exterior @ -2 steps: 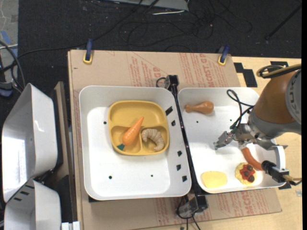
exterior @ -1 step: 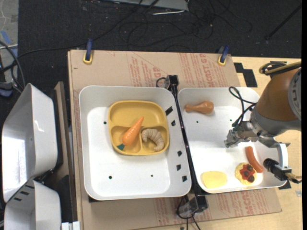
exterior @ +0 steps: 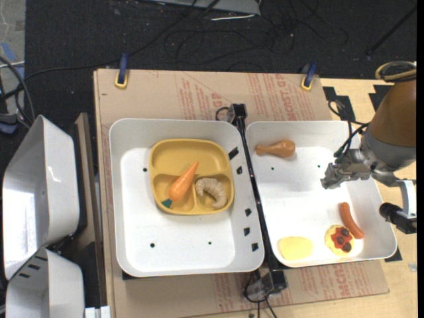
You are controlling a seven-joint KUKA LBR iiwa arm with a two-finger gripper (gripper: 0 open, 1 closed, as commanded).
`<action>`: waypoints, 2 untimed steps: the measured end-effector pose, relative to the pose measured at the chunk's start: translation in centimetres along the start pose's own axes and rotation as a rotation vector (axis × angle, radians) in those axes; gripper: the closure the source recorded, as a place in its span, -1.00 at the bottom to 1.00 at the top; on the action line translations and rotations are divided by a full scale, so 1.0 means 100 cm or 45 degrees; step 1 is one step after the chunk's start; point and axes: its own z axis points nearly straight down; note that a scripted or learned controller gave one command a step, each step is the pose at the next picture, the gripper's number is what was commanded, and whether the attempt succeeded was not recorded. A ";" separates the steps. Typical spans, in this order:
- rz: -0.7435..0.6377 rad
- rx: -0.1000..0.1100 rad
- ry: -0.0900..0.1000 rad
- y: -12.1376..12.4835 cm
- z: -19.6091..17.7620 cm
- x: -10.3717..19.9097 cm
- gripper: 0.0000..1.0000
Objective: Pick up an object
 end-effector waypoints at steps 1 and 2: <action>-0.001 0.001 0.000 0.005 -0.063 0.000 1.00; -0.001 -0.001 -0.001 0.015 -0.119 -0.005 1.00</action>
